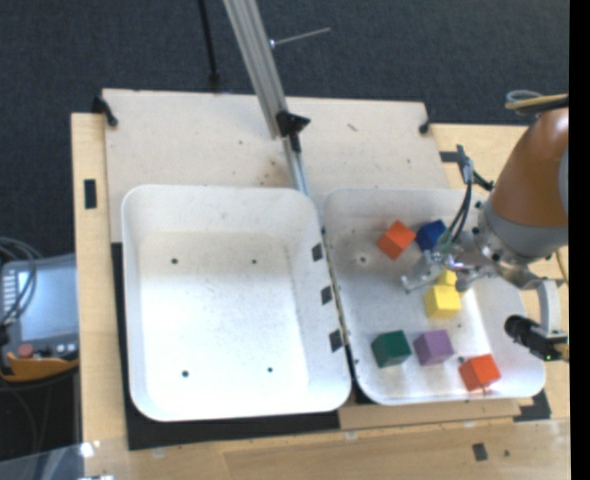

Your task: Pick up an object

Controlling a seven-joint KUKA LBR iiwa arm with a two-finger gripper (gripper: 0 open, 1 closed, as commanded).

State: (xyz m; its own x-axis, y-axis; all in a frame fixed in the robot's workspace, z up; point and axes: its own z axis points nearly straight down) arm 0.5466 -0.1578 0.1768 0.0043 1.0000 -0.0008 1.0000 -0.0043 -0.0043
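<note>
The jaws [437, 271] hang over the right bin [360, 373], with the yellow block [442, 300] just at their 6 o'clock; I cannot tell whether it sits between them. At their 12 o'clock lies the blue block [431, 234], touching the orange block [397, 239] at its 9 o'clock.

Even, bright light; mild softness.

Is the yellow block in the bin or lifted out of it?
Cannot tell for sure: the yellow block sits within the right bin outline, directly beneath the gripper.
</note>
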